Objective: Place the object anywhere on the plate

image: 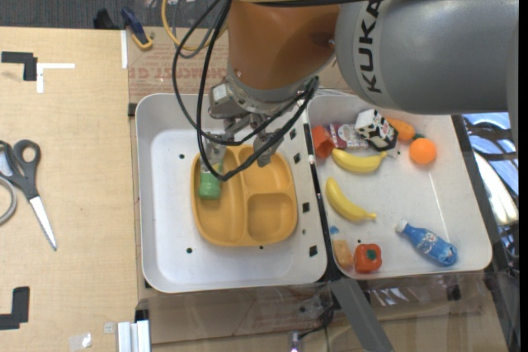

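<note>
A small red and orange item [368,257] is lying at the near edge of the right bin [462,214], with a blue bottle [427,243] lying on its side just to the right of it; a banana [348,202] is lying a little farther back, near the wall between the bins; the left bin [161,202] is holding a yellow divided plate [268,214], which is sitting slightly tilted in the bin's middle; a green block [209,187] is resting on the plate's left side, close against its rim; on the wooden bench [74,136] to the left, scissors [29,185] are lying well apart from both bins; the gripper [239,154] is hanging over the far half of the plate with its fingers spread apart, pinching nothing; one fingertip [214,163] is standing just above the green block, and whether it is touching the block is not clear; farther back in the right bin, a second banana [357,161], an orange ball [422,152], a red packet [338,136] and a black-and-white toy [375,128] are clustering together; the arm's orange band [276,29] is looming above the bins' far rim.
</note>
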Controlling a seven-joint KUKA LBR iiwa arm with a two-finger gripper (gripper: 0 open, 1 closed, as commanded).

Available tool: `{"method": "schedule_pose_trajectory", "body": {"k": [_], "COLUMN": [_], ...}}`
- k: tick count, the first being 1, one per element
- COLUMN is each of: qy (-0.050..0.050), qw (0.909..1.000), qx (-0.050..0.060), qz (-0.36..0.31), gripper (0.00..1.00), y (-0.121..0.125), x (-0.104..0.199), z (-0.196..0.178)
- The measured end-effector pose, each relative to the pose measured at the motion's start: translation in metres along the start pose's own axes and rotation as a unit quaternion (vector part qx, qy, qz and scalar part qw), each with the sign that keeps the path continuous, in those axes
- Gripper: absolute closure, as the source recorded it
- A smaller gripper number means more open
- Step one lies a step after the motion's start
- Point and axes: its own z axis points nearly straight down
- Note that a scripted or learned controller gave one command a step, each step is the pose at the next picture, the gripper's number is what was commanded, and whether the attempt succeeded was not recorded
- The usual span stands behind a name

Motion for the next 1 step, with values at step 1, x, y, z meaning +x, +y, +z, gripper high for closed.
{"method": "schedule_pose_trajectory", "body": {"k": [1], "qy": [0.0], "qw": [1.0], "qx": [0.0], "qz": [0.0], "gripper": [0.0], "y": [0.0], "x": [0.0], "z": [0.0]}}
